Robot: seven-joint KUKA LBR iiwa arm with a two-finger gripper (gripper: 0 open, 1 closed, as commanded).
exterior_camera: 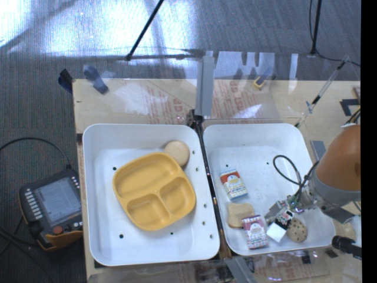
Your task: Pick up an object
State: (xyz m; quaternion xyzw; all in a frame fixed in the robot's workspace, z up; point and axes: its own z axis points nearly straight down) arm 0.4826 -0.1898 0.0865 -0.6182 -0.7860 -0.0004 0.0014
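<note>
Where the arm (344, 170) reaches in from the right of the camera view, its pincer (284, 217) sits low in the right bin (259, 135), near that bin's front right corner. Fingers are too small and dark against the clutter to read; cannot tell whether they stand wide or narrow, nor whether anything lies between them. A black cable loop (287, 168) rises from the wrist over the bin floor.

Right bin contents: a small carton with a red and white label (234, 184) near the middle, lying flat; a slice of toast (239, 214) in front of it; a second red carton (254, 231) just beside the toast, toward the front rim. A white block (275, 232) and a speckled cookie (297, 230) lie directly under and beside the pincer tip; contact with either cannot be confirmed.

Left bin (100, 158): a yellow three-compartment plate (154, 190), lying flat and turned at an angle, with a round tan disc (177, 152) touching its far edge.

The two bins stand side by side on the bench (141, 99). A teach pendant (52, 205) lies on the floor to the left of the bench.
</note>
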